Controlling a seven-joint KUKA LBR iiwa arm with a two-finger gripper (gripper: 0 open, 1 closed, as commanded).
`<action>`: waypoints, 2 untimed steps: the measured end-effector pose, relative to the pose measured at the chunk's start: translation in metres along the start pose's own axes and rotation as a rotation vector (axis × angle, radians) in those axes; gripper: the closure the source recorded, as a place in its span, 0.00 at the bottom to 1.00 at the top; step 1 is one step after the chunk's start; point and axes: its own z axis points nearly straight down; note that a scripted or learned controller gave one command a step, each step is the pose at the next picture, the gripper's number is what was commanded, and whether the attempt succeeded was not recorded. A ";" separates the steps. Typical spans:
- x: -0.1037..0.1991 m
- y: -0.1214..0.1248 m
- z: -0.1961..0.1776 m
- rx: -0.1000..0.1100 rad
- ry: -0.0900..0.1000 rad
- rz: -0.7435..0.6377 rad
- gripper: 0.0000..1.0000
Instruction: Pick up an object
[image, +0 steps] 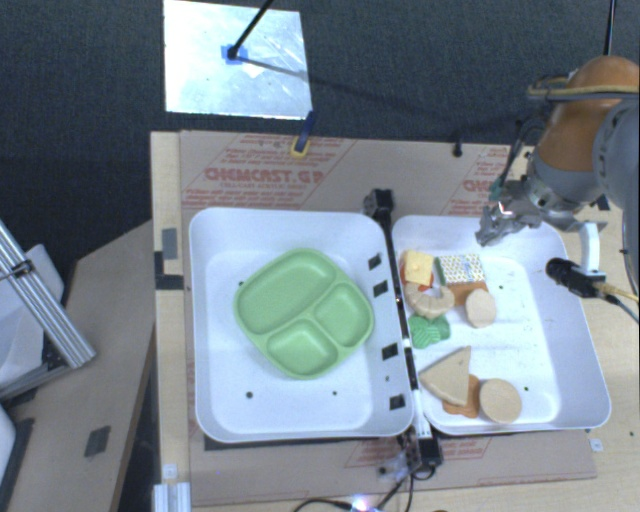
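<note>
Gripper hangs over the right bin's far edge; can't tell how wide its pincer stands. Below it, smooth toy foods crowd the bin's left side: yellow cheese block, speckled square, tan wedge, round biscuit. Left bin holds a glossy green divided plate.

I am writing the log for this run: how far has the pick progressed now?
Done: nothing lifted; the food pieces, such as the yellow block and the round slice, lie in the right bin. In hand: the gripper hovers at that bin's far edge, touching none. Left: descend, grasp one piece and lift.
</note>
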 end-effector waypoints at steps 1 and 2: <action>0.000 0.002 -0.055 -0.001 -0.001 0.000 1.00; 0.050 -0.005 -0.051 0.005 0.002 -0.003 1.00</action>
